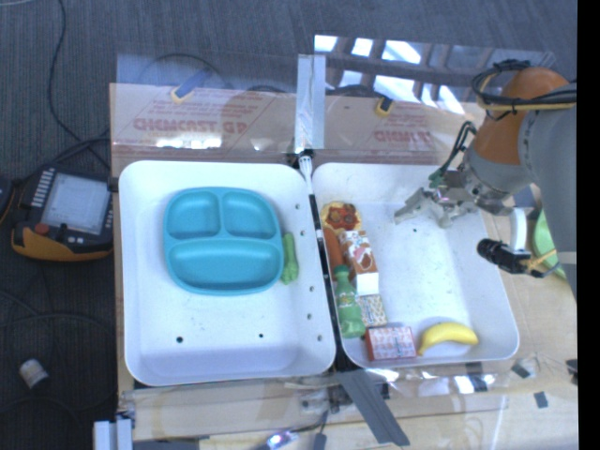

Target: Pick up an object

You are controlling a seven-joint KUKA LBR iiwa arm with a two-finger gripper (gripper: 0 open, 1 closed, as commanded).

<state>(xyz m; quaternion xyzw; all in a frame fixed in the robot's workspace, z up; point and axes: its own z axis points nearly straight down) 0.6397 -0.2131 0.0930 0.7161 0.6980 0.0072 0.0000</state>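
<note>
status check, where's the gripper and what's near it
Gripper open, over bare floor of right white bin, holding nothing. Yellow banana at bin's near edge, untouched. Nothing between them.

A curved yellow banana [447,336] is seen lying flat near the front edge of the right bin, just beside a small red-and-white printed box [389,342].

Bins [225,350]: smooth white plastic (slightly glossy). Divided tray [223,240]: matt blue plastic. Banana [447,336]: smooth yellow skin.
</note>
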